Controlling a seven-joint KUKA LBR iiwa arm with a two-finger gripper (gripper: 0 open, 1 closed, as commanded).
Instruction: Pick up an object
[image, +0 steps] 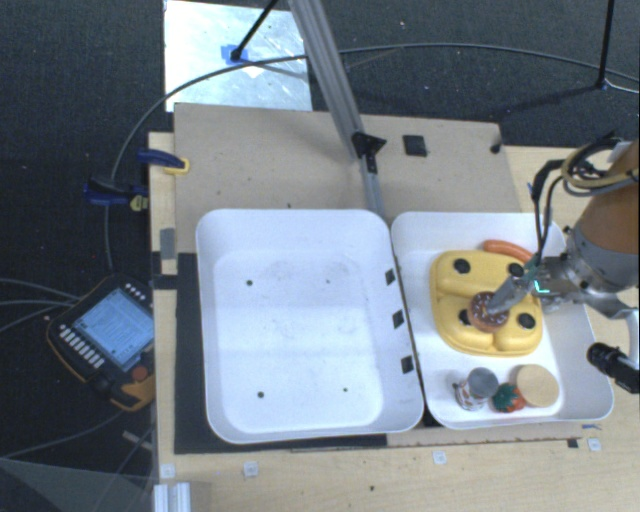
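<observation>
A large yellow toy (465, 282) with black spots lies in the middle of the right bin (578, 360). My gripper (491, 309) reaches in from the right and sits low over the toy's front half, with its tip at a small brownish round patch there. An orange carrot-like piece (506, 248) lies just behind the yellow toy. Near the bin's front edge are a small grey object (481, 381), a red and green piece (509, 399) and a tan round disc (538, 385).
The left bin (300, 250) stands beside the right one, and small black clips run along their shared edge. A metal pole (340, 90) slants over the bench at the back. A handheld pendant (105, 335) lies off the bench at the left.
</observation>
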